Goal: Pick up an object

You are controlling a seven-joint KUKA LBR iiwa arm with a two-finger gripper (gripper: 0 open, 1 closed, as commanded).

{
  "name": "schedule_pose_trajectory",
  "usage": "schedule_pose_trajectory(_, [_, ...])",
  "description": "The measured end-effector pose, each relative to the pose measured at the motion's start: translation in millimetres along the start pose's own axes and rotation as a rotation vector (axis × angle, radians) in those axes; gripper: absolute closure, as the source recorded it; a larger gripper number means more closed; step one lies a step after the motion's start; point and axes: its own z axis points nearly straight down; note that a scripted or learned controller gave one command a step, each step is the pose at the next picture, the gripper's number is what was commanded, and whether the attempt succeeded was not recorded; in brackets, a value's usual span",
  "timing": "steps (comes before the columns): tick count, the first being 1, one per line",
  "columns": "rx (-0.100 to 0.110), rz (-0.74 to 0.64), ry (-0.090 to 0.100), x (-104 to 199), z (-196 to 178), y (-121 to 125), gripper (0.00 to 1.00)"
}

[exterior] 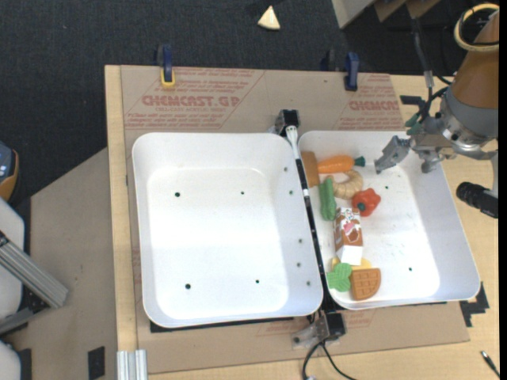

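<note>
The right bin (428,244) holds several toy foods along its left side: an orange carrot (336,165), a brown block (309,168), a beige ring (347,185), a red pepper (366,202), a green pod (327,199), a red-brown packet (348,233), a green piece (340,277) and an orange waffle (365,283). My gripper (409,157) hangs over the bin's back right part, to the right of the carrot. It is open, with its fingers (387,156) spread and nothing between them.
The left bin (214,228) sits beside the right one, and a black divider clamp (288,122) stands at their shared back corner. Blue clamps (166,63) hold the cardboard base at the back. A black fixture (479,198) lies right of the bin.
</note>
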Motion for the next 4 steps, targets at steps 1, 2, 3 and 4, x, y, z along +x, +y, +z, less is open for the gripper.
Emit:
schedule_pose_trajectory(1, [0.004,0.000,0.001,30,117,-34,0.00])
schedule_pose_trajectory(2, [-0.005,-0.003,-0.001,37,129,20,0.00])
schedule_pose_trajectory(3, [-0.001,-0.001,0.000,36,118,18,1.00])
schedule_pose_trajectory(4, [0.032,0.000,0.007,30,107,33,1.00])
